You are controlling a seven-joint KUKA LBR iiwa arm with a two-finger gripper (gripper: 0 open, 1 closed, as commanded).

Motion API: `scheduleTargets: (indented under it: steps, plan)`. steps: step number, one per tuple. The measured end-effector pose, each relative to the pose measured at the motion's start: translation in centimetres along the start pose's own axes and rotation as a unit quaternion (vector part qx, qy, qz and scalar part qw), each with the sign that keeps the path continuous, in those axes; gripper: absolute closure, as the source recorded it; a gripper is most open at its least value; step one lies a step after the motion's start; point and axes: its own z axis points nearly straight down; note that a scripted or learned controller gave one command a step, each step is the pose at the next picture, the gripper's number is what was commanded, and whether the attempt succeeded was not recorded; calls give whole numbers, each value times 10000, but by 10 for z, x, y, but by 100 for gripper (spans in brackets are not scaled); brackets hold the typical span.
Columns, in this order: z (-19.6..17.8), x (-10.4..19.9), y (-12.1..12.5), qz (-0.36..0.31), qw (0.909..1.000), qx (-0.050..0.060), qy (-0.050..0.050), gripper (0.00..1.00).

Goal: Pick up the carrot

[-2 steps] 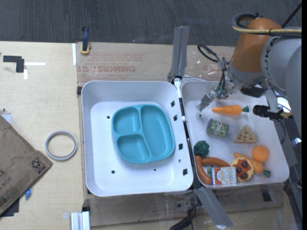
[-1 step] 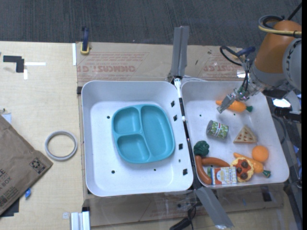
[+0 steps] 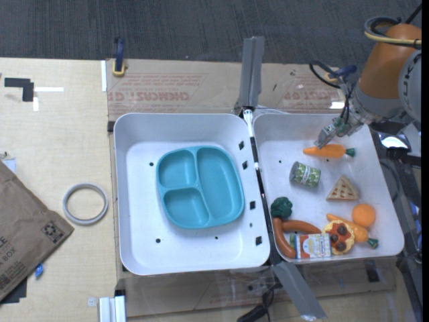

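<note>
Orange carrot (image 3: 324, 151), green-tipped, lies flat just under the gripper (image 3: 330, 135).

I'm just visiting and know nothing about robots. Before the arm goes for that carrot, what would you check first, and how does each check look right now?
1. Carrot in plain sight in the right bin: ok.
2. Carrot free of neighbours; the green can and the pizza slice lie apart from it: ok.
3. Gripper lined up with the carrot; it sits just above the carrot's orange end: ok.
4. Fingers open wide enough: cannot tell, too small and blurred.
5. Carrot already between the fingers: cannot tell.
6. Right carrot chosen; a second carrot lies lower in the bin beside the orange: ok, the gripper is at the upper one.
</note>
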Motion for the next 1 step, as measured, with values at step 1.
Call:
scheduleTargets:
  steps: [1]
  plan:
    - [1,0,0,0,10000,5,4,0]
